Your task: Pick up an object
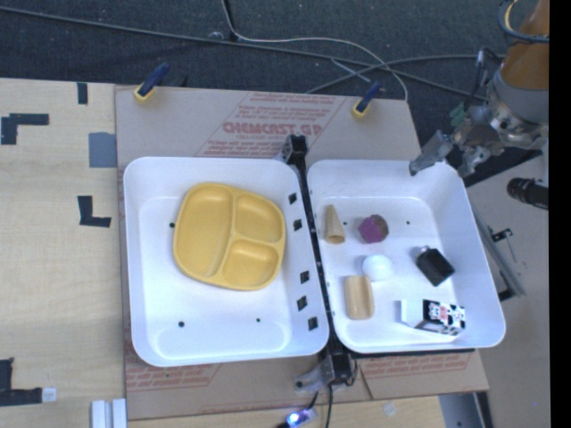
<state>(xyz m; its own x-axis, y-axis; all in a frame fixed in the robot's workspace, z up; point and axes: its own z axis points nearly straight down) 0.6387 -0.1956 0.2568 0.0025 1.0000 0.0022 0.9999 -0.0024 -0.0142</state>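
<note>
Up at the right edge, the end effector [426,160] hangs over the far right corner of the right bin [473,239], below the grey arm [522,69] with its orange band; nothing is visible between its fingers, and whether it is released or clenched cannot be told from this slant.

On the worktop [53,239], a brown cardboard sheet [268,123] with red lettering lies under both bins, held at its far edge by two yellow-and-blue clamps [152,81]. The left bin [143,266] carries a yellow divided plate [229,236] with three compartments, lying flat towards the bin's far half. The right bin sits just beside it, the two meeting along a dark seam.

Inside the right bin lie the candidate objects, all well apart from the end effector. A white and black printed box [432,315] lies near the bin's near right corner. A tan wooden cylinder [358,296] lies near the middle front. A smaller tan cone-like piece [333,225] lies by the left wall. A black block [434,266] sits tilted towards the right side. A purple round object [373,229] sits near the centre, and a small white ball [377,267] rests just in front of it, between the cylinder and the black block.

White and black cables [294,43] run across the dark floor beyond the worktop.
</note>
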